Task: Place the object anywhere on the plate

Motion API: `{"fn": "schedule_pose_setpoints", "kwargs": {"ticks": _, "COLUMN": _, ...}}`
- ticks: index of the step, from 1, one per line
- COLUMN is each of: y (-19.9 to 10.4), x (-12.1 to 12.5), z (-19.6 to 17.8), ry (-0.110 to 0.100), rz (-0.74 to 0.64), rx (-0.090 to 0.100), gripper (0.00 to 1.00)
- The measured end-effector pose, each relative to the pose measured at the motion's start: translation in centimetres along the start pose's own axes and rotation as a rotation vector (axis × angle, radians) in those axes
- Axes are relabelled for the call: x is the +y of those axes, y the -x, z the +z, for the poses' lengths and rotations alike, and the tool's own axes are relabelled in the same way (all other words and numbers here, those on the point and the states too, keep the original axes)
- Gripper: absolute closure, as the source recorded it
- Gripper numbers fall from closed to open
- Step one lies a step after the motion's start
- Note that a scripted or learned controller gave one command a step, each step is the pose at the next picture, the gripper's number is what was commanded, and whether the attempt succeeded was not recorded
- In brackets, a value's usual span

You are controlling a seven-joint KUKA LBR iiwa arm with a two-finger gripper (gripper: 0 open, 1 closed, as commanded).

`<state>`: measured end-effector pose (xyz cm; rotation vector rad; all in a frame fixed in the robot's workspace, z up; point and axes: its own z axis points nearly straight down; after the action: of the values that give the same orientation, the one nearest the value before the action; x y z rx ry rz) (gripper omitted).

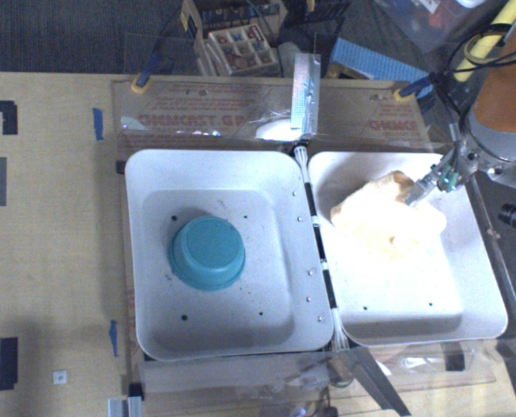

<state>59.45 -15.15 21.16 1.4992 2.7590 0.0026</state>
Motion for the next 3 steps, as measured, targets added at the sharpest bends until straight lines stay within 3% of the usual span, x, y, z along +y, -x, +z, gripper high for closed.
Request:
{"fn": "schedule_pose_setpoints", "kwargs": {"ticks": 1, "y": 0.2, "x": 0.0, "z": -1.4, "ry": 0.002, "rz": 0.003, "rx": -0.004, "gripper": 1.0}}
{"fn": "schedule_pose_setpoints", "kwargs": {"ticks": 3, "y": -7.8, "x": 3.7, "z": -1.8, "ry": 0.001, "rz": -0.791, "rx": 0.0, "gripper": 1.0}}
